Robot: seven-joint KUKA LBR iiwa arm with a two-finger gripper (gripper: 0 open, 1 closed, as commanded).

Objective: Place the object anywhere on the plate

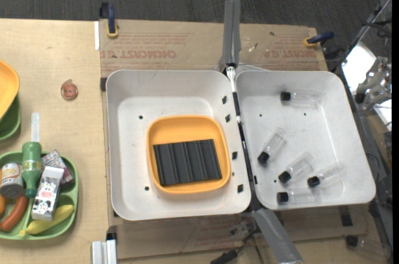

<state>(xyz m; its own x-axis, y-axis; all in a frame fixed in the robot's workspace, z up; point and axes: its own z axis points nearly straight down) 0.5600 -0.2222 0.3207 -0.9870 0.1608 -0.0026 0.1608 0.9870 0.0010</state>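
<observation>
Clear vials (298,168) are scattered in the right bin (349,194); none is yet carried to the orange plate (187,125). Gripper state cannot be told; a pick is needed.

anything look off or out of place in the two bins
Nothing looks spilled or broken. The dark ridged block already lies flat on the orange plate in the left bin. In the right bin, clear vials with black caps lie scattered on their sides at mixed angles, none upright.

Yellow bowl (6,89) left of the bins: cut by the frame edge. Snack labels (45,191) beside it: illegible.
</observation>
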